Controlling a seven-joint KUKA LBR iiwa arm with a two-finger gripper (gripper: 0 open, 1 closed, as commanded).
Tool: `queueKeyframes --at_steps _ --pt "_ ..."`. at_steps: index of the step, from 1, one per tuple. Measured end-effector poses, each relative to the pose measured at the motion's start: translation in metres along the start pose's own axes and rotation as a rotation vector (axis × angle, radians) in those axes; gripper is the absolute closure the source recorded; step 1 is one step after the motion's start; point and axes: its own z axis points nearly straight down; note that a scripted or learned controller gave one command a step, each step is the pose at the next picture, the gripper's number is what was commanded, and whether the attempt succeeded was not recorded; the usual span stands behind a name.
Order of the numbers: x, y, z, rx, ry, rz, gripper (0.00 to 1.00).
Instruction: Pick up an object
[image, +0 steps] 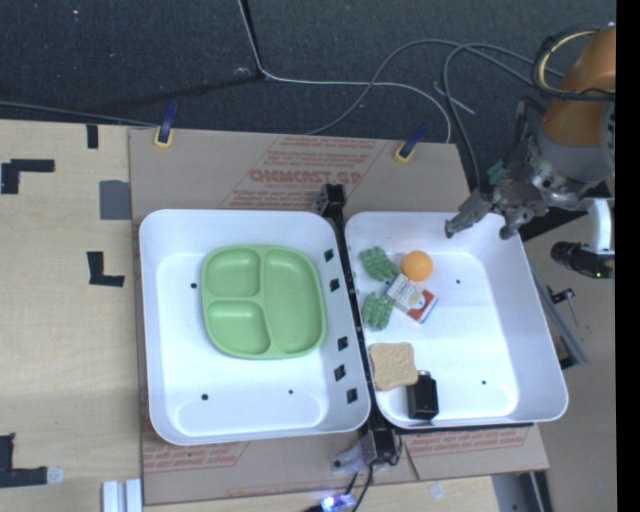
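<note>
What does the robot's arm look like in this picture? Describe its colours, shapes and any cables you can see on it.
The arm enters at the upper right. It has an orange, rounded segment on top with a thin yellowish cable looping over it. Below that comes a grey and silver metallic wrist section. The gripper ends in two slim dark grey fingers that splay outward. No markings are readable.

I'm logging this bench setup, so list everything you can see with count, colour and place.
Shallow white plastic bins: two, white, side by side on the bench.
Divided green plastic plate: one, green, left bin.
Green leafy toy pieces: two, green, right bin near the divider.
Small orange ball: one, orange, right bin, top.
Small white and red packet: one, below the ball.
Tan toast slice: one, right bin, lower left.
Small black block: one, beside the toast.
Gripper: one, grey, open, over the right bin's top right rim.
</note>
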Motion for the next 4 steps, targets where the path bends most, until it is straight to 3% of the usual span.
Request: queueKeyframes --at_steps 1,4 --pt "0.001 0.002 -0.009 -0.014 -0.003 -0.004 0.0" --pt "0.0 0.022 0.127 -0.016 -0.003 -0.006 0.0"
